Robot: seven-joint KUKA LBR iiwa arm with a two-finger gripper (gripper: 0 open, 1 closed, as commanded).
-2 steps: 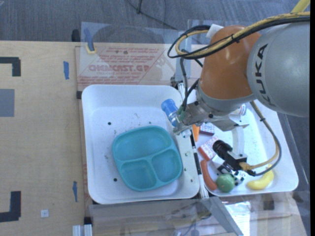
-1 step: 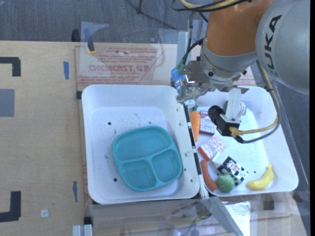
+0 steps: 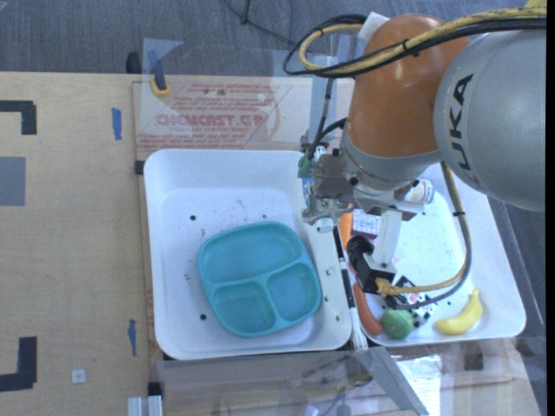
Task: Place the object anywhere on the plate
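Camera view: green round fruit (image 3: 398,323) lying at near edge of right bin (image 3: 444,232), touching orange carrot (image 3: 368,313); yellow banana (image 3: 460,315) lying just beside fruit, further right. Teal divided plate (image 3: 258,277) resting in left bin (image 3: 173,224). Farther back, gripper (image 3: 328,204) hanging over divider between bins; apart or together, cannot tell. Grey-orange arm (image 3: 408,85) reaching in over right bin.
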